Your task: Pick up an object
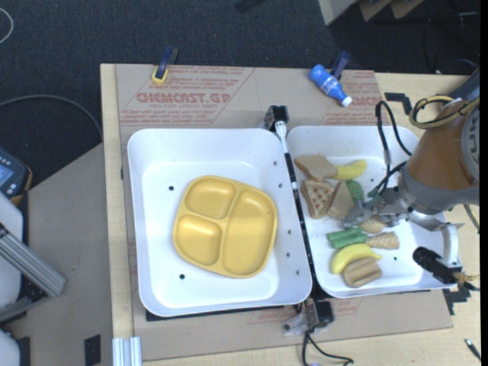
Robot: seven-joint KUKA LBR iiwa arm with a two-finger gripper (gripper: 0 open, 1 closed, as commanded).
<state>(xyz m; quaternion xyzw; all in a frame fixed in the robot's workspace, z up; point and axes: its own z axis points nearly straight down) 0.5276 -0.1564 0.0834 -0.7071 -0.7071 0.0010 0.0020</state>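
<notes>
The right bin (pixel 404 279) holds several toy foods: a tan bread slice (pixel 314 166), a waffle-patterned wedge (pixel 319 197), a yellow piece (pixel 351 171), a green piece (pixel 347 237), a banana (pixel 349 257), a brown sausage (pixel 361 274) and a pale bread chunk (pixel 383 241). My gripper (pixel 364 210) is low in this bin, reaching in from the right. It sits among the items, just right of the wedge and above the green piece. Its tips are lost against the clutter.
The left bin (pixel 145 204) holds a yellow divided plate (pixel 226 226). A blue bottle (pixel 329 85) lies on the cardboard behind the right bin. A blue and yellow clamp (pixel 162 65) sits at the back left. Black cables (pixel 389 139) hang over the right bin.
</notes>
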